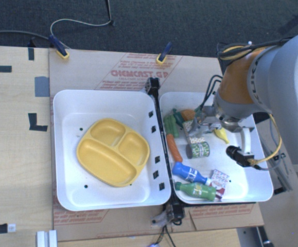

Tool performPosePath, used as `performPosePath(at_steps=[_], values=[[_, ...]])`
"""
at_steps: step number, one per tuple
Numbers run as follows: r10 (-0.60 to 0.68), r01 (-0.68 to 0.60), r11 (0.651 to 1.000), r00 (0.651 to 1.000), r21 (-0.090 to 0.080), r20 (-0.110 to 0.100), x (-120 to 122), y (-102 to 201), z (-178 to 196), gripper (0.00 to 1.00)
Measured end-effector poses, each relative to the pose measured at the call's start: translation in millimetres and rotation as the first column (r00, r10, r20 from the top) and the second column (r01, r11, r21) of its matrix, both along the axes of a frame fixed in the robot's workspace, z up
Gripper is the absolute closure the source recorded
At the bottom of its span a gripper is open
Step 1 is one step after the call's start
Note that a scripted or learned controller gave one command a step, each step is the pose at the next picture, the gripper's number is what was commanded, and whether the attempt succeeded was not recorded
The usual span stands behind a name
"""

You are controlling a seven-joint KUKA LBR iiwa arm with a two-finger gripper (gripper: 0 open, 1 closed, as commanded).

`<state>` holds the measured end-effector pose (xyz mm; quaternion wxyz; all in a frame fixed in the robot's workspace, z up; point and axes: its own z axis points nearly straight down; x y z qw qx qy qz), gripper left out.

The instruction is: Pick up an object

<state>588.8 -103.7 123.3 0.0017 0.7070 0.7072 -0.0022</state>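
Observation:
The right bin (259, 187) holds several small objects. A green-labelled can (199, 150) lies near its middle. My gripper (193, 134) hangs low over the bin, just above and to the left of the can. An orange carrot (173, 147) lies along the bin's left wall, with green toy vegetables (170, 123) behind it. A blue bottle (189, 173), a green bottle (198, 190) and a small red and white packet (219, 179) lie at the front. A yellow banana (221, 135) shows to the right of the gripper, partly hidden by the wrist.
The left bin (66, 107) holds a yellow divided plate (114, 151). A black divider clip (152, 84) sits at the back where the bins meet. The arm's grey body (272, 81) covers the right bin's back right part. Cables run over the dark floor behind the bench.

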Motion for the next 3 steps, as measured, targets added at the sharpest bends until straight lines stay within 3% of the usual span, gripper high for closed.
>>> performPosePath(at_steps=[1,2,3], values=[[0.0,0.0,1.0,1.0,0.0,0.0,0.0,0.0,-0.1,0.0],[0.001,-0.001,1.0,1.0,0.006,0.002,37.1,9.8,-35.8,0.0],[0.003,-0.003,1.0,1.0,0.008,0.005,38.5,11.8,-24.8,1.0]])
